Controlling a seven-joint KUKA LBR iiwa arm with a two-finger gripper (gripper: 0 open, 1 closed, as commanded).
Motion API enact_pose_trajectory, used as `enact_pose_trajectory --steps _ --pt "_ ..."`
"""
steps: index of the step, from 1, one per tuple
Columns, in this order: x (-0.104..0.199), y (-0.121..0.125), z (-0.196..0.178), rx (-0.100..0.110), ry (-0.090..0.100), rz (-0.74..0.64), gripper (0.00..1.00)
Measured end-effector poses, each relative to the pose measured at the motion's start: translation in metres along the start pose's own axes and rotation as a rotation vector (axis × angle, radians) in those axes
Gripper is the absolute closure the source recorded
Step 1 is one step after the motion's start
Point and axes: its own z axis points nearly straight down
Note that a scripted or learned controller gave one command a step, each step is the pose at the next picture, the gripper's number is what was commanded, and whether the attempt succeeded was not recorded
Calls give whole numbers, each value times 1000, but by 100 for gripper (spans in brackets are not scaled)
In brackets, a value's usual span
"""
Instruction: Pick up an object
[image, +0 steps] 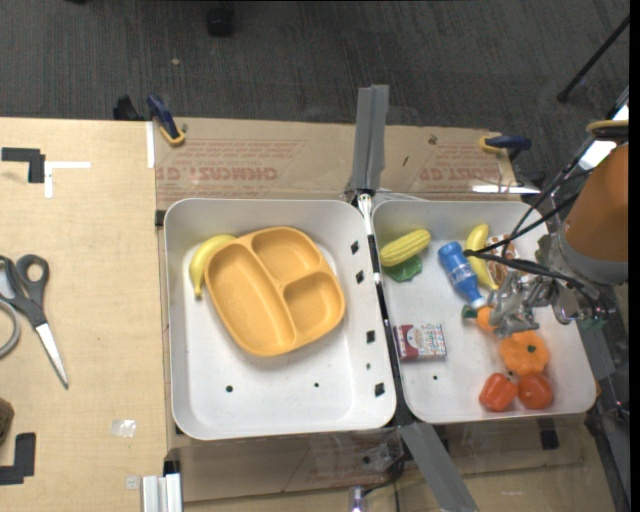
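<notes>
So nearest the front edge of the right bin (420, 405) there's a pair of red tomatoes (516, 391), then a little orange pumpkin (525, 353) just behind them. The hand (512, 308) is down right above that, next to a small orange ball (485, 319), with a blue bottle (459, 270) just beyond. Honestly can't tell how its grip is set or if it's got anything. Looks like the reach-and-grab step to me. Next move probably needs a clean close on one item, then a lift. Far side has corn (404, 245).
</notes>
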Motion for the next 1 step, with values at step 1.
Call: enact_pose_trajectory --steps 1 --pt "0 0 0 0 0 -1 0"
